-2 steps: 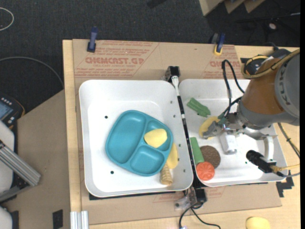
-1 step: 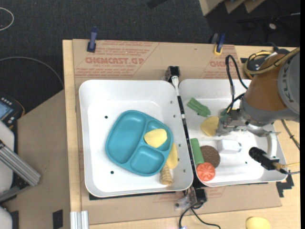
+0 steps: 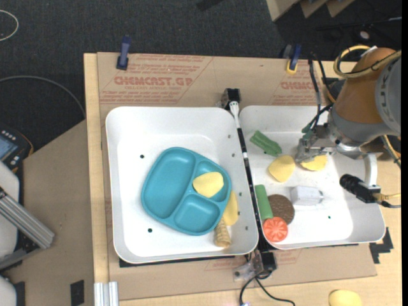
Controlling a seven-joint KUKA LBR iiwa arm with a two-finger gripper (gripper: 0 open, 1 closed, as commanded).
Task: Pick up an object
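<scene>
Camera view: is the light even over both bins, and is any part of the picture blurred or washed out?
In the camera view the light is soft and fairly even; the left bin and the right bin are bright white without hard glare. Shadows are faint, a soft one under the blue tray. The gripper and the small items near it look slightly soft, so fine detail there is unclear.

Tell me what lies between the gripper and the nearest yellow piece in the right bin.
Nothing visible does. The gripper hangs right at the yellow piece in the right bin, with no object between them. A second yellow piece lies just to its left in the view, and a green piece further up-left, both clear of the path.
</scene>
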